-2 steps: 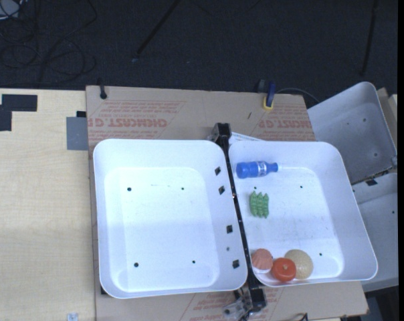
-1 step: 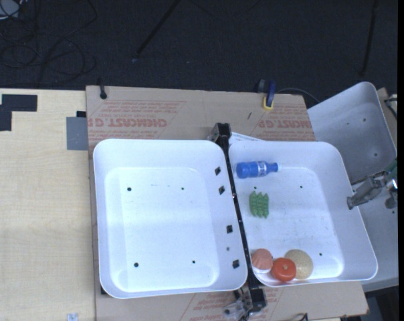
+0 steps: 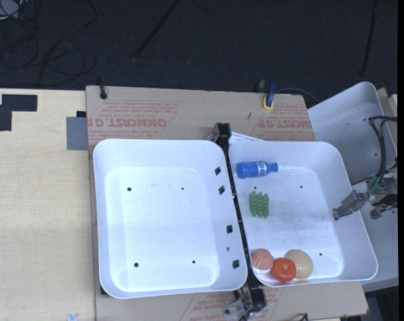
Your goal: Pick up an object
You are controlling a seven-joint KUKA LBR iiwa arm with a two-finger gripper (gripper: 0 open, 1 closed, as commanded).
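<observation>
The right bin point(image 3: 322, 154) holds a blue bottle point(image 3: 256, 169) lying on its side near the back left. A small green ribbed object point(image 3: 259, 204) lies just in front of it. In the front left corner sit a pink and white piece point(image 3: 261, 260), a red-orange round piece point(image 3: 283, 269) and a beige ball point(image 3: 299, 262), close together. My gripper point(image 3: 362, 202) is over the right rim of this bin, well away from all the objects, with nothing seen in it. The pale grey arm point(image 3: 349, 116) rises behind it at the right.
The left bin point(image 3: 102, 179) stands beside the right one, with a black divider strip point(image 3: 232, 199) between them. Both rest on a cardboard sheet point(image 3: 155, 109) on the wooden bench point(image 3: 35, 199). Cables point(image 3: 382, 146) hang near the arm.
</observation>
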